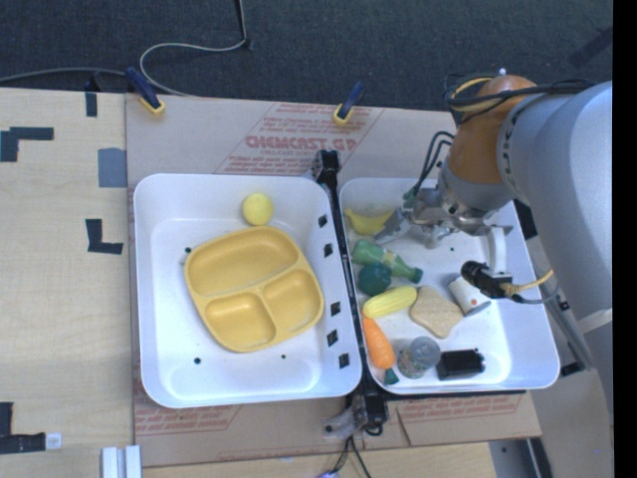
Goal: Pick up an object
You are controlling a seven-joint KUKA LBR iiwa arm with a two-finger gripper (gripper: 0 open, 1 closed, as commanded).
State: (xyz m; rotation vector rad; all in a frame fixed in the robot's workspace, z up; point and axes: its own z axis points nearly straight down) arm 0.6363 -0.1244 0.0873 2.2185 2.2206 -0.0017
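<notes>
Gripper [430,222] low in right bin [518,361], near yellow banana [368,220]. I can't tell finger state. Clutter packed left of gripper; I judge approach stage.

One fixed camera looks down at a slant over both white bins [149,267], moderately near.

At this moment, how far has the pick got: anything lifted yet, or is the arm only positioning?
Nothing looks lifted: the corn, carrot, bread slice and black block lie in the right bin. In hand: the gripper is low over that bin's upper part, near a yellow piece; no object is visibly between its fingers. Left: grasp and lift. The yellow tray and ball sit in the left bin.
</notes>
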